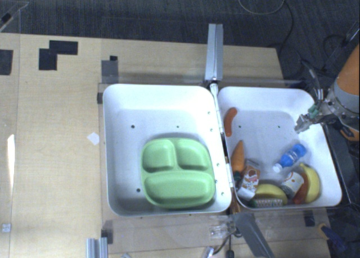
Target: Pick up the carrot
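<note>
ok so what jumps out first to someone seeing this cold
The big green divided tray lying in the left bin draws the eye first. Next comes the clutter in the right bin's near corner: a carrot by the divider, a banana, a small water bottle. The claw hangs over that bin's right edge.

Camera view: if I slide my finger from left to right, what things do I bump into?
Green plate → carrot → water bottle → banana → robot hand, hovering by the right bin's right wall.
</note>
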`<action>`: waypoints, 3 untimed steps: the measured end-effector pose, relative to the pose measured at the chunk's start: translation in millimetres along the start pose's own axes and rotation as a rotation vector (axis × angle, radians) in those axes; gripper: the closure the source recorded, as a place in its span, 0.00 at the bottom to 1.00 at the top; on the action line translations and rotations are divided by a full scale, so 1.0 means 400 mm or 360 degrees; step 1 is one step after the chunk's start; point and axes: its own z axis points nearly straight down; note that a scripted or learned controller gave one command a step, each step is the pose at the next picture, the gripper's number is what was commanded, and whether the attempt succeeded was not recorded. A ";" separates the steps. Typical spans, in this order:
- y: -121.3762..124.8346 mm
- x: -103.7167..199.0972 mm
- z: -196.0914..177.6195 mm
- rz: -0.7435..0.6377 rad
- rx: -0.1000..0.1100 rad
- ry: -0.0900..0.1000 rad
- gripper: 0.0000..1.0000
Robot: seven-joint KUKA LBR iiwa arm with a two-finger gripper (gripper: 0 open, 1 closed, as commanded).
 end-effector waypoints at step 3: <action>0.094 -0.023 -0.029 -0.0549 -0.0003 -0.0002 1.00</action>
